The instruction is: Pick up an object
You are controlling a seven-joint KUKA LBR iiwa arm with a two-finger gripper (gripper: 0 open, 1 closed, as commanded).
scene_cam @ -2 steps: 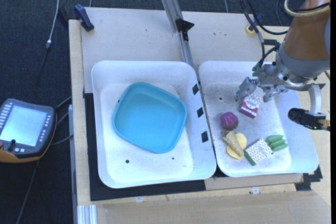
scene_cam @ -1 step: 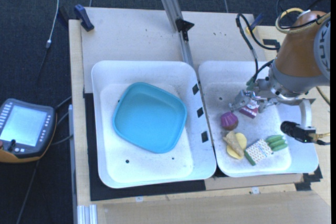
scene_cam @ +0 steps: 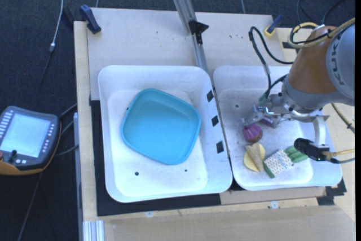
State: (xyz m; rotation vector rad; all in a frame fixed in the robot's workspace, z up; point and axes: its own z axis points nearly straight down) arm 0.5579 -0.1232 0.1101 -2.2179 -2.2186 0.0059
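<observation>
On dark carpet, pale worktop (scene_cam: 141, 31) bears two white bins. Left bin (scene_cam: 113, 121): blue plate (scene_cam: 162, 126). Right bin (scene_cam: 237, 87): purple ball (scene_cam: 252, 132) just below claw (scene_cam: 260, 117), yellow piece (scene_cam: 255, 156), patterned block (scene_cam: 278, 162). Claw state unclear. Pendant (scene_cam: 25, 138) on floor at left. Arm lettering unreadable.

The right bin (scene_cam: 237, 87) is crowded toward its near edge; a purple ball (scene_cam: 252, 132) lies mid-floor with the gripper (scene_cam: 260, 117) just above it; nearer than the ball, a yellow piece (scene_cam: 254, 156), a patterned block (scene_cam: 277, 162) and a green piece (scene_cam: 294, 153) sit close together, leaving little gap; the arm (scene_cam: 318, 73) covers the bin's right side; the floor left of the ball and toward the far wall is bare; the left bin (scene_cam: 113, 121) is mostly taken by a blue plate (scene_cam: 161, 126), with bare floor along its near edge.
</observation>
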